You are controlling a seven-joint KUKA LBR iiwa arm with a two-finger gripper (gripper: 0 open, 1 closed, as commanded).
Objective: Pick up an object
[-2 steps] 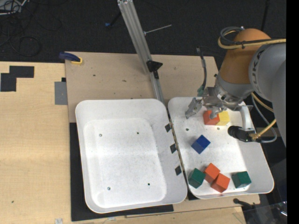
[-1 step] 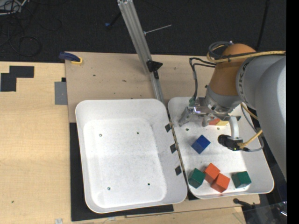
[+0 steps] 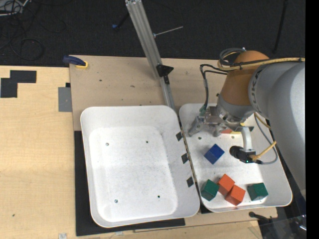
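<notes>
My gripper (image 3: pixel 203 131) hangs low over the far part of the right bin (image 3: pixel 279 183), close to its left wall. Its fingers (image 3: pixel 192 130) are spread open, with nothing between them. A blue cube (image 3: pixel 214 154) lies just in front of the gripper and slightly right of it, apart from it. Near the front of the bin are a green cube (image 3: pixel 210 189), two orange cubes (image 3: pixel 226 182) (image 3: pixel 236 194) touching each other, and another green cube (image 3: pixel 257 191). A small red piece (image 3: pixel 227 131) peeks out beneath the wrist.
The left bin (image 3: pixel 92 118) adjoins the right one, with black clips (image 3: pixel 185 158) along the shared wall. A slanted aluminium bar (image 3: pixel 147 39) rises behind the bins. The bulky grey arm (image 3: pixel 279 93) and its cables overhang the right bin's far right side.
</notes>
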